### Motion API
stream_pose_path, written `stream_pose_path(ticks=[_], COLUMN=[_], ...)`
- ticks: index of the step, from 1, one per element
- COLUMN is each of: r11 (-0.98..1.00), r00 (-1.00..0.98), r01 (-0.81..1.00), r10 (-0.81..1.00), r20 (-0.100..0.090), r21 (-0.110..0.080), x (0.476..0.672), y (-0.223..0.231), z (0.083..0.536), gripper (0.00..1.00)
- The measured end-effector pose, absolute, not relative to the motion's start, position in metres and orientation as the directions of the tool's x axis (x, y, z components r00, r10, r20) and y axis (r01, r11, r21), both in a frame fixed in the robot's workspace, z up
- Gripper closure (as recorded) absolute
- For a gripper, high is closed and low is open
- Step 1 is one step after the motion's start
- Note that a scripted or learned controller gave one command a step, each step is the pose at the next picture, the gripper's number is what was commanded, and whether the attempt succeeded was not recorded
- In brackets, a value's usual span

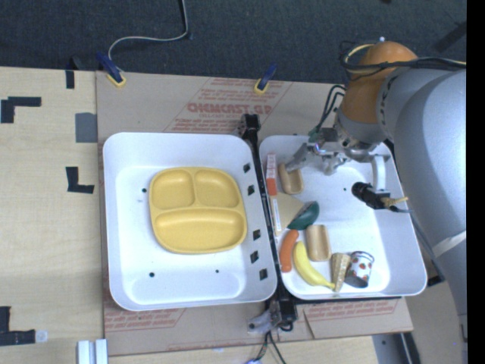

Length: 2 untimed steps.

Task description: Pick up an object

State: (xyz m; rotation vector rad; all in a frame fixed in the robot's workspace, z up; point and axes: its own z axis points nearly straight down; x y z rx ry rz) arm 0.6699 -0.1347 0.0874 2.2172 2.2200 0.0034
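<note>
The gripper (303,156) hangs over the right bin (394,237) just above a bread roll (291,179) — finger state unclear

This is a robotics lab. A cardboard sheet (220,108) is clipped to the wooden bench (45,226) with blue-and-yellow clamps (113,73), well to the left of the gripper (318,156). Black tape marks (76,180) dot the bench farther left, and a loose cable (163,36) trails across dark carpet (265,21) behind it.

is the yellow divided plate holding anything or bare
Bare: all three compartments of the yellow divided plastic plate in the left white bin show plain yellow.
</note>
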Motion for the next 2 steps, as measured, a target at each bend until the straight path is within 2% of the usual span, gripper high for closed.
stream_pose_path(ticks=[1, 2], r11=[0.001, 0.002], r00=[-0.001, -0.002], r01=[1.000, 1.000], r10=[1.000, 1.000], r20=[-0.003, 0.004], r21=[0.003, 0.004], x=[0.669, 0.671], y=[-0.116, -0.113], z=[0.087, 0.099], gripper=[0.00, 1.00])
